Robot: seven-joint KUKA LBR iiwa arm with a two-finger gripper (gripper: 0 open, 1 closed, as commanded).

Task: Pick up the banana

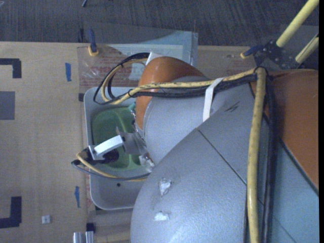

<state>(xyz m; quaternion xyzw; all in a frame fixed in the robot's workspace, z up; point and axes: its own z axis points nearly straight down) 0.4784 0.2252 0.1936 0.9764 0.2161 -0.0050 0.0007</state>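
Camera view, single entry.

Banana: whereabouts cannot be told, since the arm covers most of the bin area.

Gripper (pixel 134 145): grey metal body set low over the white bin (pixel 109 199), at the bin's right side. Whether it is released, clenched or grasping anything cannot be told.

Green moulded item (pixel 109 123): lies inside the bin toward its far end, just left of the gripper.

Bin floor: a bare pale patch at the near end.

Arm (pixel 202 186): grey, reaches in from the right and spans the right side of the scene. Its orange band (pixel 162 70) sits above the wrist, over the bin's far right corner.

Bench (pixel 40 135): pale wood, left of the bin, bearing black corner marks (pixel 12 67) and strips of blue tape (pixel 68 71).

Floor (pixel 152 9): dark carpet beyond the bench's far edge.
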